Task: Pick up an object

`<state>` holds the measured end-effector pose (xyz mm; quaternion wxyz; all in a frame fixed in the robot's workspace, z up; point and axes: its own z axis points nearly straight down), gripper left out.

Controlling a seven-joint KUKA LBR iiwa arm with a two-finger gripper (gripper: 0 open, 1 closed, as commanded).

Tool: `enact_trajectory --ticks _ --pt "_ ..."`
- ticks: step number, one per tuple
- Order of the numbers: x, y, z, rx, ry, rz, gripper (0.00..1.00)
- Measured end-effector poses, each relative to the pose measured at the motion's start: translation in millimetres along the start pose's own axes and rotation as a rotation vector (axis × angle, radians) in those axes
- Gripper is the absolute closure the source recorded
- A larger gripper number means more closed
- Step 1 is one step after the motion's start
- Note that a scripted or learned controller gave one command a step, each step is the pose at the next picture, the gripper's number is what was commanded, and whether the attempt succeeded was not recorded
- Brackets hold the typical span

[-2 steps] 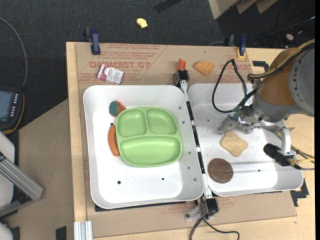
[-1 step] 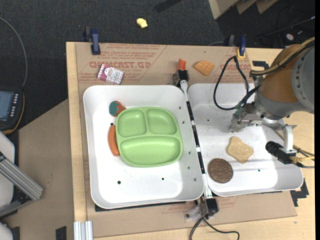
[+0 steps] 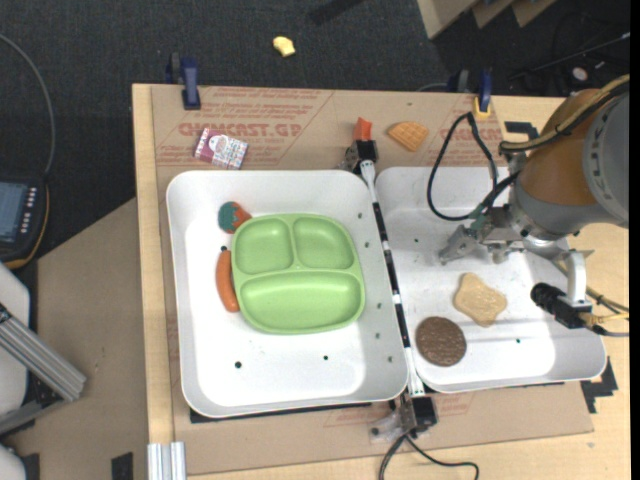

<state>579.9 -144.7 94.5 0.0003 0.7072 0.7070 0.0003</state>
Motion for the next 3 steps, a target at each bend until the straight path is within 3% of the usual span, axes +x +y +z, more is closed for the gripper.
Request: enact_trajectory --ticks 1,2,3 --pt "-27 54 10 -0.004 -0.003 -0.001 0.0" --pt "-26 -13 -11 0.002 0.0 0.002 0.0" --pt "-60 76 -18 -0.006 -0.004 -0.002 0.0"
